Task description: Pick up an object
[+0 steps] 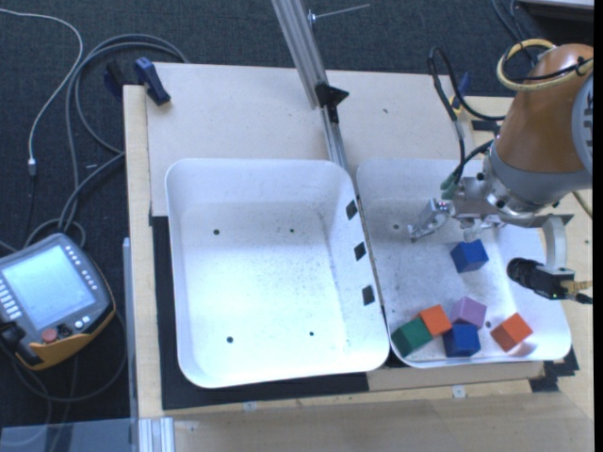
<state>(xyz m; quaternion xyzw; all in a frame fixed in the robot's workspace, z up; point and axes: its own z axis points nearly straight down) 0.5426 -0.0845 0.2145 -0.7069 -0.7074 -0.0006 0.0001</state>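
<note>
I read the blue cube [468, 254] in the right bin [396, 196] as light, stiff and matte, probably foam or wood; I'd grip it across two flat opposite faces. My gripper [426, 222] hangs just up-left of that cube, its fingers slightly parted with nothing between them. Below the cube cluster green [411, 334], orange [434, 320], purple [469, 311], dark blue [461, 338] and red-orange [511, 330] blocks.

Bright, even overhead light; soft shadows, slightly grainy.
</note>
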